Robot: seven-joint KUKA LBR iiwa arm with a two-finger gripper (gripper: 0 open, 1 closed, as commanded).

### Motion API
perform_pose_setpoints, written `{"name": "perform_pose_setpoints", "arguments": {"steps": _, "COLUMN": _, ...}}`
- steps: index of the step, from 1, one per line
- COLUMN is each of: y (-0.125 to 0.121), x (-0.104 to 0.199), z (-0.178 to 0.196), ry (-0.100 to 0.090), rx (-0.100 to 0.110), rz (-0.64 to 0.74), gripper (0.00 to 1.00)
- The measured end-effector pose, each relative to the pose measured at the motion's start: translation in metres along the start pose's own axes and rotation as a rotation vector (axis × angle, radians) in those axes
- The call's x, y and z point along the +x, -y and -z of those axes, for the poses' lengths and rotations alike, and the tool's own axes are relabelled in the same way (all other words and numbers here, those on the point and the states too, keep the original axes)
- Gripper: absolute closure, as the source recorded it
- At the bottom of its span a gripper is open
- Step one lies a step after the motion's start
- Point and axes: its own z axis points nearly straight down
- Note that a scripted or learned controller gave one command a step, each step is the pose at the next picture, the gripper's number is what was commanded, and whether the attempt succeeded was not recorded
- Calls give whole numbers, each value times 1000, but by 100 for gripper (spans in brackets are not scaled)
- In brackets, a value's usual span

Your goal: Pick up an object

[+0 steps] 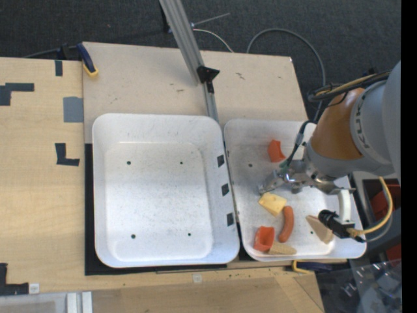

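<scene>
Currently gripper (270, 186) is hovering just above yellow wedge (272, 204) in right bin (251, 135); jaw opening unclear, holding nothing visibly. Wedge probably light, foamy; pinching flat sides looks best.

A single fixed camera hangs above the pale wooden worktop (163, 77), looking down at a slant. It stands far enough back to take in both shallow white plastic bins: the right bin (244, 168) under the metal end effector (277, 181), the left bin (107, 175) well to its left. The grey arm with the orange band (339, 132) enters from the end effector's right.
</scene>
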Motion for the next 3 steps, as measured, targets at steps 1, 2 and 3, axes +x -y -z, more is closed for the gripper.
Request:
{"name": "perform_pose_setpoints", "arguments": {"steps": 1, "y": 0, "x": 1, "z": 10, "ry": 0, "rx": 2, "rz": 2, "gripper": 100}}
{"name": "perform_pose_setpoints", "arguments": {"steps": 2, "y": 5, "x": 2, "z": 53, "ry": 1, "rx": 0, "rz": 1, "gripper": 100}}
{"name": "perform_pose_setpoints", "arguments": {"steps": 3, "y": 9, "x": 5, "z": 96, "ry": 1, "rx": -1, "rz": 1, "gripper": 100}}
